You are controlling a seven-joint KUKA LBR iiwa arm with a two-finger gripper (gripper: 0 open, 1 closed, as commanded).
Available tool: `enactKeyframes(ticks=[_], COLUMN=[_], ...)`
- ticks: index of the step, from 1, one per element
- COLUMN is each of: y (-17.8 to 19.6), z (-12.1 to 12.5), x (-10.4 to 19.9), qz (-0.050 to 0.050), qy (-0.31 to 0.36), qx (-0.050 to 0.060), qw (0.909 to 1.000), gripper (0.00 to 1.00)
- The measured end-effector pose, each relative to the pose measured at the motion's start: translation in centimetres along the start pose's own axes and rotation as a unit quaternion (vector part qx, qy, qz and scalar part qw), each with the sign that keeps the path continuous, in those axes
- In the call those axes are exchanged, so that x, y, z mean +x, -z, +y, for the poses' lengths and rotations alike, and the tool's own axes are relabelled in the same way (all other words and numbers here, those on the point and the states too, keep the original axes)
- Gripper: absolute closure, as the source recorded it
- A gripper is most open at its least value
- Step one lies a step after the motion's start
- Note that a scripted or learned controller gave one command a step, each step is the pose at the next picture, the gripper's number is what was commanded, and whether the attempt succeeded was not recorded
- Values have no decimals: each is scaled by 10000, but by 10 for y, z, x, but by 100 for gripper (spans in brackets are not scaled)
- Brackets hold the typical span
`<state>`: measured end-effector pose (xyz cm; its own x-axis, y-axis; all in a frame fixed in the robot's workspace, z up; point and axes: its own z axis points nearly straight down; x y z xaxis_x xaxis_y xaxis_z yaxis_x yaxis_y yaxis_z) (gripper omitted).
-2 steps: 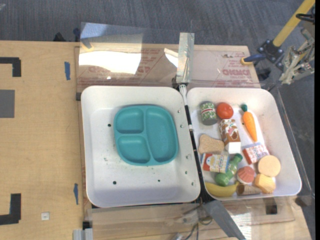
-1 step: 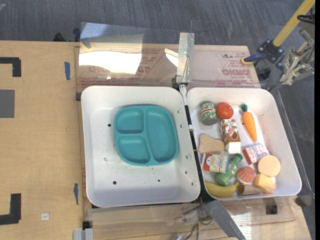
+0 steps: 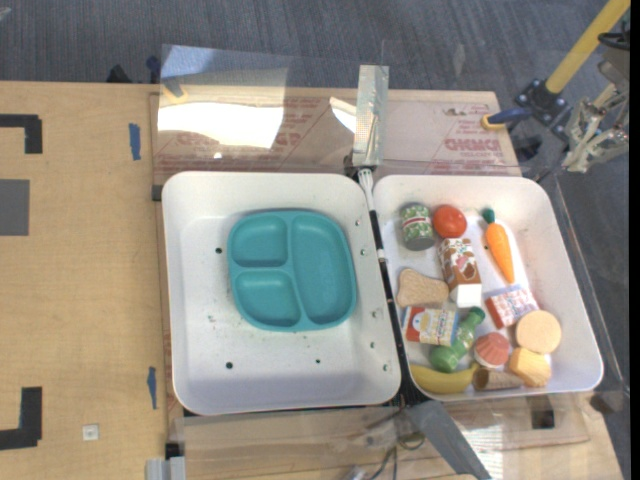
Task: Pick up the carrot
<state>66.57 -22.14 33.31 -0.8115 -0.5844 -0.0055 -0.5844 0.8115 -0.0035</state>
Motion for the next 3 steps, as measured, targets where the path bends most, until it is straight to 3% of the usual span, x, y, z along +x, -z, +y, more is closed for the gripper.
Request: enactKeyframes(ticks=[3], y=[2], z=[-2], x=[-2], qz=[-10], qy=[1082], qx=[13], qw=[9941], gripper=[100])
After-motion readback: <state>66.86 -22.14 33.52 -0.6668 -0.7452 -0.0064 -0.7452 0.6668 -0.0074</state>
